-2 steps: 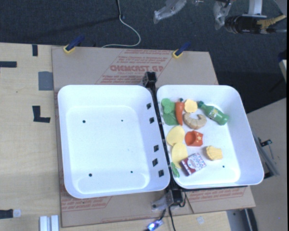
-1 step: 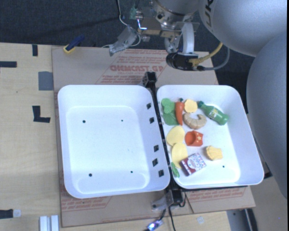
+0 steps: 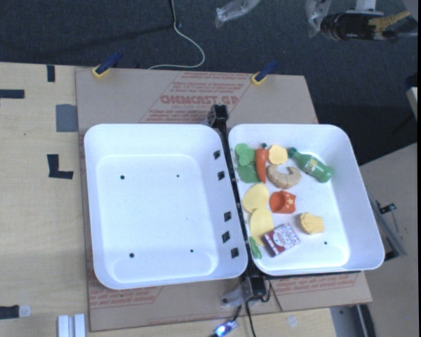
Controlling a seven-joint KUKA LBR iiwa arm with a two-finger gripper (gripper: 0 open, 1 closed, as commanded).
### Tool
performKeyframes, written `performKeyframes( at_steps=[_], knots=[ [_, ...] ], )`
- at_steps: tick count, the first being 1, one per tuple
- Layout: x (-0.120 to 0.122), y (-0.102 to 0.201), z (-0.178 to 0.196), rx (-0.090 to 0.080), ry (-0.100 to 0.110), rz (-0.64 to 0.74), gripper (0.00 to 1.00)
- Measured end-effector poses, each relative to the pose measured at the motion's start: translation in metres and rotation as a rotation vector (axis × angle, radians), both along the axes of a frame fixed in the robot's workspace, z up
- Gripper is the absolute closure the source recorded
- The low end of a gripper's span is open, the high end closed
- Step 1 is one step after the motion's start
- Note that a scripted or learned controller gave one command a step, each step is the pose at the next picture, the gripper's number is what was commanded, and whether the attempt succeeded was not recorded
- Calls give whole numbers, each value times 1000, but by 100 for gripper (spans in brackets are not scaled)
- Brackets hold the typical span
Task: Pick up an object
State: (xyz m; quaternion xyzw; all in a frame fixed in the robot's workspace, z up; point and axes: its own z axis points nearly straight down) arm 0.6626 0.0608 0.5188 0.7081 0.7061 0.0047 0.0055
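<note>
The right bin (image 3: 351, 188) holds several toy foods. Along its left side lie a green vegetable (image 3: 244, 153), an orange carrot (image 3: 261, 164) and two yellow pieces (image 3: 255, 197) (image 3: 261, 223). Further in are a yellow lemon (image 3: 278, 154), a green bottle (image 3: 313, 166), a tan ring-shaped piece (image 3: 285, 177), a red pepper (image 3: 282, 202), a yellow corn piece (image 3: 311, 223) and a red-and-white packet (image 3: 283, 239). My gripper (image 3: 272, 11) hangs high beyond the bins' far edge, open, its two pale fingers (image 3: 231, 9) spread wide with nothing between them.
The left bin (image 3: 98, 188) sits beside the right one on a cardboard sheet (image 3: 189, 97). A black divider (image 3: 228, 188) runs between them. A white cable (image 3: 186, 41) trails over the dark floor at the back. Blue-and-yellow clamps (image 3: 107, 64) (image 3: 264, 71) hold the sheet's far corners.
</note>
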Motion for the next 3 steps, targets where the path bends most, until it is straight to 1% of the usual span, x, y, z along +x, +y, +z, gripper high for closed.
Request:
performKeyframes(
  at_steps=[1,2,3],
  knots=[
    [2,95,-75,2,23,12,0],
    [-11,173,-175,0,28,11,0],
    [-15,147,-32,5,0,4,0]
  ],
)
